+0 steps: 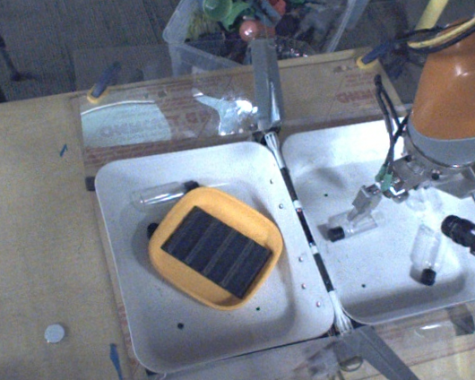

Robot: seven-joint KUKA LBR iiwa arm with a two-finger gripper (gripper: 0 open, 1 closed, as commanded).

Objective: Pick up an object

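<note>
Clear plastic vial with a black cap lies on its side in the right bin, near the wall between the bins, and it is the thing closest to the gripper. The gripper hangs low over this bin, with its tip just beside the upper end of the vial (perhaps touching; the picture is too small to decide). I cannot tell whether the claw is released or clenched, and I see nothing clearly held in it. The arm reaches in from the right.

By my judgement the step in hand is the approach, or the very start of the grasp: the vial rests on the bin floor, so nothing is lifted yet. The next move calls for placing the claw across the narrow body of the vial, closing on it and then rising straight. A round, smooth body may roll or slip out, so the closing should be well centred.

Other candidates exist. A second vial lies further right in the same bin. A yellow pad with a dark ribbed panel sits in the left bin and is probably too wide for this claw.
</note>
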